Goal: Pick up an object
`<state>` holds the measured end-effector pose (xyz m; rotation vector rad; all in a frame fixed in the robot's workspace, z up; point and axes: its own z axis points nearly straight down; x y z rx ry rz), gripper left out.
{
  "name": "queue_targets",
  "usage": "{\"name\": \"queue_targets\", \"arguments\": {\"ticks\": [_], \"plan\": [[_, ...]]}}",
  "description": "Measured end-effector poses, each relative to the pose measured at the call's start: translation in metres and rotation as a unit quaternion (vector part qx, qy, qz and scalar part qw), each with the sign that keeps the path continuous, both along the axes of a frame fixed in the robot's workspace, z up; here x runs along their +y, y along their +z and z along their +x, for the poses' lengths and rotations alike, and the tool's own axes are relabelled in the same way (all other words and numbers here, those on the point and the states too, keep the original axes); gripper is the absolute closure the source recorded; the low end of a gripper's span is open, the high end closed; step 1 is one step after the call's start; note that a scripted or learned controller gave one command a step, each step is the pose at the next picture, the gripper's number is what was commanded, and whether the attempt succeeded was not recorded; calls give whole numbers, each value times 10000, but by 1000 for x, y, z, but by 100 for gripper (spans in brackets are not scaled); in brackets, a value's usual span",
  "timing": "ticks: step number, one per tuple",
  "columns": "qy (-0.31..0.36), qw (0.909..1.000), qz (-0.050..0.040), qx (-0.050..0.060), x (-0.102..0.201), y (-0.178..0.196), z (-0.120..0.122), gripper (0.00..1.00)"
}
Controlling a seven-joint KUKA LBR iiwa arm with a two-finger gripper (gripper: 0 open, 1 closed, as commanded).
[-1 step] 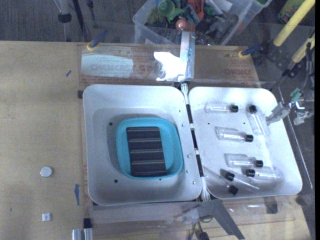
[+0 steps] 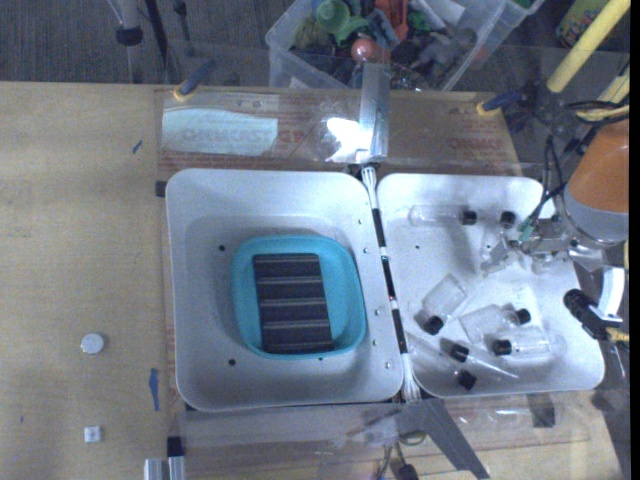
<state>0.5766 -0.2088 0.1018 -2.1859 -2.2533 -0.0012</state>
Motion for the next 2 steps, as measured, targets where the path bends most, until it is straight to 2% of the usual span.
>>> {"name": "queue_targets", "arguments": {"ticks": [1, 2], "plan": [[81, 9999, 48, -36, -3, -14, 51, 0], [85, 10000, -7, -44, -7, -3, 51, 100]]}}
